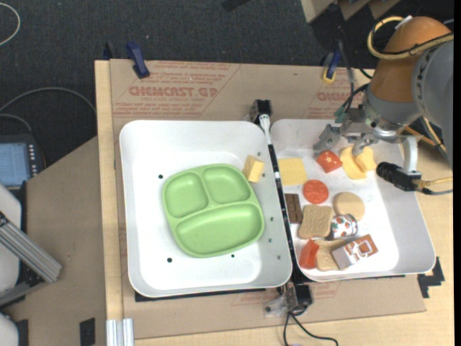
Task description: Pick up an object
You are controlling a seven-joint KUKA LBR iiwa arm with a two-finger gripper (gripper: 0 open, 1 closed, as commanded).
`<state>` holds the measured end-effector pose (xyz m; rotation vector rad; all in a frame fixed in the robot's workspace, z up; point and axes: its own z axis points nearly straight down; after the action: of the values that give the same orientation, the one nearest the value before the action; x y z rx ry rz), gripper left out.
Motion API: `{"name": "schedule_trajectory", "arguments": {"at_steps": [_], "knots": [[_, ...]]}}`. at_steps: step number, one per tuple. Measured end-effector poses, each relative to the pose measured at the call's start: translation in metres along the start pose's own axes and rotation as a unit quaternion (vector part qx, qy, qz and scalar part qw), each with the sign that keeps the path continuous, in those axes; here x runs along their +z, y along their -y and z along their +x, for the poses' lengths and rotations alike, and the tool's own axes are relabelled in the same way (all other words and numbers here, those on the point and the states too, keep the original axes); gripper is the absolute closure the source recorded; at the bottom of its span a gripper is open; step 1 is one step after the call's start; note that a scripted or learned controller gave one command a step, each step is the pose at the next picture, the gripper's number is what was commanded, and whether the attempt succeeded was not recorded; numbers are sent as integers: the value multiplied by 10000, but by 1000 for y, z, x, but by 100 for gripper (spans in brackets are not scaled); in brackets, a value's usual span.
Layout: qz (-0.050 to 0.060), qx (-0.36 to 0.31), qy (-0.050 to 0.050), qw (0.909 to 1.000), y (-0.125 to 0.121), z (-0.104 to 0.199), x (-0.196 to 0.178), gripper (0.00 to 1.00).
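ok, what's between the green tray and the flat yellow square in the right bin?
Camera view: a small yellow block beside the green tray, then the bins' rims, before the yellow square.

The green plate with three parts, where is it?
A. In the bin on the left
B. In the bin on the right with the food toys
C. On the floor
A. The green plate lies flat in the left bin, while the food toys sit in the right bin.
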<state>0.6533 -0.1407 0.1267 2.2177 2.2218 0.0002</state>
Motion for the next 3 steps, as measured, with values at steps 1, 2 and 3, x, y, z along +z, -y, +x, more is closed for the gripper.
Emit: {"name": "schedule_trajectory", "arguments": {"at_steps": [1, 2, 3], "knots": [[28, 5, -10, 10000, -1, -3, 44, 0], [6, 8, -9, 10000, -2, -3, 31, 100], [38, -3, -23, 10000, 49, 57, -60, 100]]}}
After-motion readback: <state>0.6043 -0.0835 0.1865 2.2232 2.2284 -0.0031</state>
